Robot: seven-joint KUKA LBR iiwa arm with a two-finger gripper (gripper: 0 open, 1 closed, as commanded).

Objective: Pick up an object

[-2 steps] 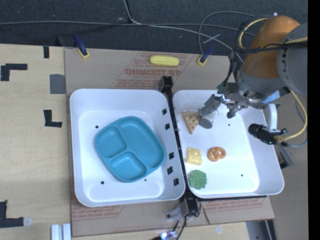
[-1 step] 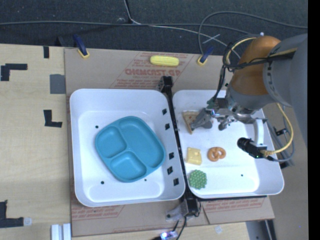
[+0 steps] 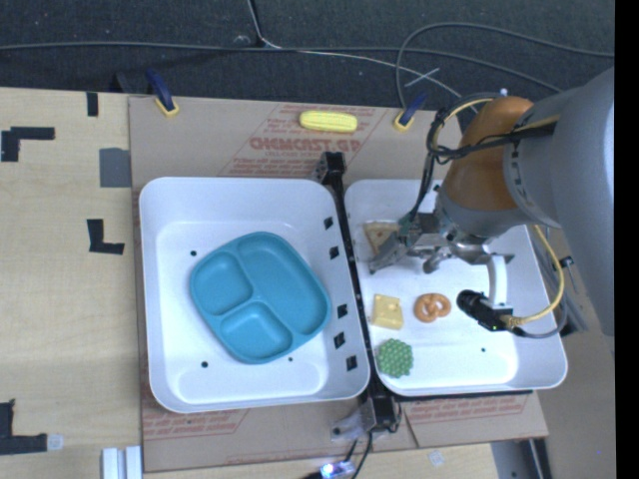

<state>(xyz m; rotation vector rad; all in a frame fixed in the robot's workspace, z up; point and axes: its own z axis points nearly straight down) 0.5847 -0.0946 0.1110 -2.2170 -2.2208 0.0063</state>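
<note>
claw (image 3: 384,257) sits low in the right bin (image 3: 539,367), fingers spread, gripping nothing; tan wedge (image 3: 379,236) is just above its tips. pretzel (image 3: 431,307) and cheese cube (image 3: 387,311) lie just below. i'd centre on the wedge before closing, else it skids

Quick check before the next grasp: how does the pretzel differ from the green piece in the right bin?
The pretzel is orange-brown with open loops; the green piece is a solid, bumpy, rounded lump. The pretzel lies mid-bin, right of the yellow wedge; the green piece sits nearer the bin's front edge, below that wedge. The pretzel is closer to the gripper; the green piece is farther. Both are small, lie loose on the right bin floor, and neither is gripped.
</note>
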